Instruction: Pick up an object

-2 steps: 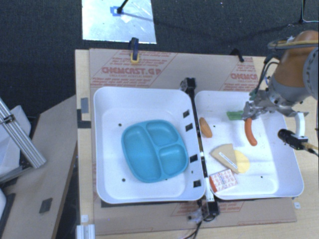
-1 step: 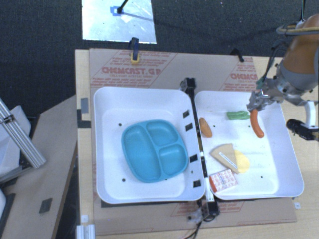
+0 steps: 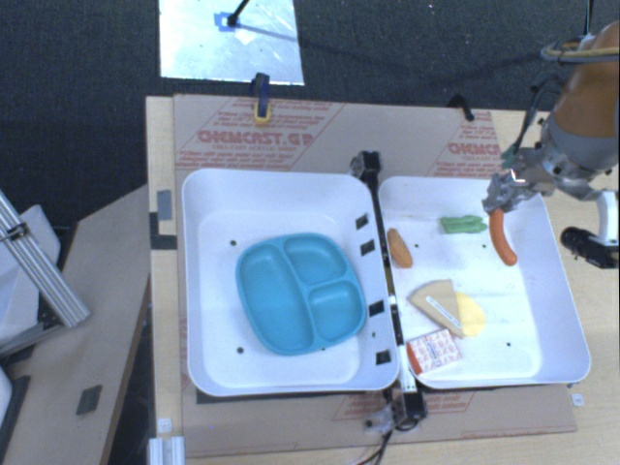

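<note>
The sausage (image 3: 503, 237) hangs from the pincer (image 3: 503, 200) over the right bin (image 3: 552, 289), near its far right side, its top end pinched between the fingers; it looks light, smooth and slightly curved, likely plastic and slippery, so an end grip may let it swing or slide out; a hold across its middle would seem surer; a green piece (image 3: 462, 225) lies just beside it.

Gripper (image 3: 502, 201) above right bin (image 3: 552, 356), orange sausage (image 3: 503, 237) hanging between its fingers.
</note>
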Tool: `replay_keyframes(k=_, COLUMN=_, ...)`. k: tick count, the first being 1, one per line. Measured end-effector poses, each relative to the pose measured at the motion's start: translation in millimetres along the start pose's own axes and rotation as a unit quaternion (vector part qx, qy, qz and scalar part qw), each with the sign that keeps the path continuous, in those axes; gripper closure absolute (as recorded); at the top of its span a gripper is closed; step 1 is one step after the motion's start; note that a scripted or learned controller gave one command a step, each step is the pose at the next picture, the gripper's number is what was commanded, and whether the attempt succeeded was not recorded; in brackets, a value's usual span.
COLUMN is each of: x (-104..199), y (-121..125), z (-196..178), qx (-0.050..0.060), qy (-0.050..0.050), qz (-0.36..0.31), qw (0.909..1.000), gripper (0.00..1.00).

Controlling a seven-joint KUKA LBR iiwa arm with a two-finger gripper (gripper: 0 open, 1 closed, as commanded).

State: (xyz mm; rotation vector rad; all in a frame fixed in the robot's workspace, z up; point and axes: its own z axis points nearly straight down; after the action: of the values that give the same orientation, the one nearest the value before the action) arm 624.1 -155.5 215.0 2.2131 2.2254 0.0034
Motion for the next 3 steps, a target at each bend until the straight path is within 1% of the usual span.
replay_keyframes(k=1, x=58.8, y=-6.5, z=-8.0, qx=0.001, qy=0.001, qz=-0.002, qw=1.0, gripper=1.0)
replay_keyframes(k=2, x=108.6, y=-9.5, z=-0.3, qx=0.002, qy=0.001, qz=-0.002, qw=1.0, gripper=1.0)
replay_keyframes(k=3, x=160.9, y=-6.5, z=7.3, qx=0.001, qy=0.001, qz=-0.002, qw=1.0, gripper=1.0)
